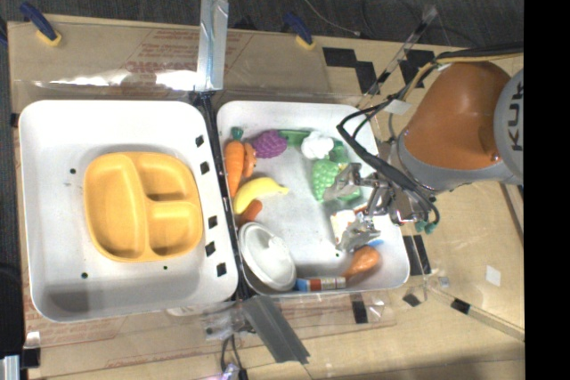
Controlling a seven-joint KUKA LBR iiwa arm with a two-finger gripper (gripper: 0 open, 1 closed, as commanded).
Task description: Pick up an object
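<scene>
The right bin [294, 116] holds several toys. Along its left wall lie an orange carrot [234, 166], a yellow banana [258, 190] and a purple grape bunch [268, 143]. A white cauliflower [316, 145] and a green toy [326, 176] sit further right. A metal bowl [265, 255] rests at the front left, with a marker [322, 283] and an orange toy [362, 262] along the front wall. My gripper [356, 227] hangs low over the right side of this bin, just above the orange toy and beside a pale block [343, 219].
The left bin [53, 280] holds a yellow divided plate [142, 203]. Black cables [374, 165] loop from the arm over the right bin's right wall. Cardboard covers the bench around both bins.
</scene>
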